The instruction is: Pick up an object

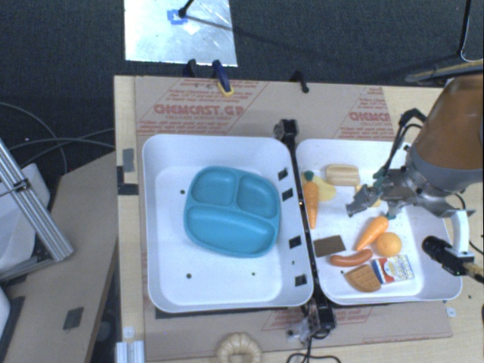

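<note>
Nearest me, at six o'clock in the right bin (435,290), lie a cracker (364,279), a small printed carton (396,268) and a sausage (351,259), with an orange (388,244) and a carrot (371,231) just above them. The gripper (368,198) hangs at the bin's centre, just above that carrot, whether released or clenched I cannot tell. Farther off, at nine o'clock, a blue divided plate (231,209) sits in the left bin (162,278)

View: fixed above my worktop (249,97), looking down at a slant.
Range: takes in both bins (162,225).
My arm (454,134): enters from right.
</note>
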